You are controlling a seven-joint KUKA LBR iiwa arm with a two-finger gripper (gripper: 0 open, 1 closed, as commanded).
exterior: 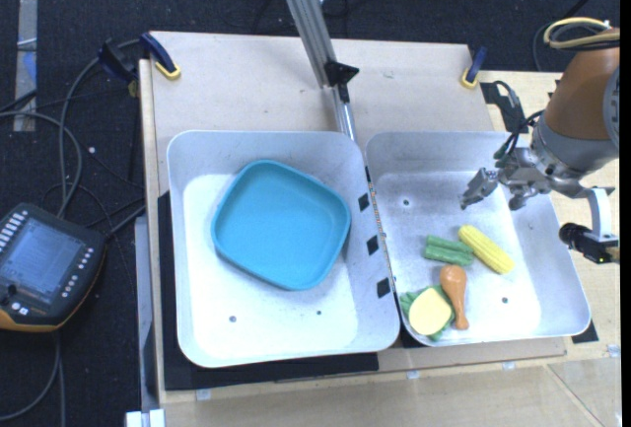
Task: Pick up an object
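On the desk (256,80) sit two shallow white bins side by side. The left bin (197,317) carries a blue plate (281,223), square with rounded corners and a raised rim, lying a little toward that bin's far side.

The right bin (552,307) holds four toy foods gathered toward its near edge. A yellow corn cob (486,249) lies at a slant near the bin's middle, knobbly along its length. Just beside it on the left is a green bean pod (447,250), long and flat, its end touching or nearly touching the cob. Below them an orange drumstick (455,292) points toward the near edge, its thick end up by the pod. A yellow-green slice (429,312), round with a green rim, rests against the drumstick in the bin's near left corner.

The arm (582,109) enters over the right bin's far right side. The jaws (482,186) hang above the bin floor, toward its far edge and apart from the corn cob; they look slightly parted, with nothing between them.
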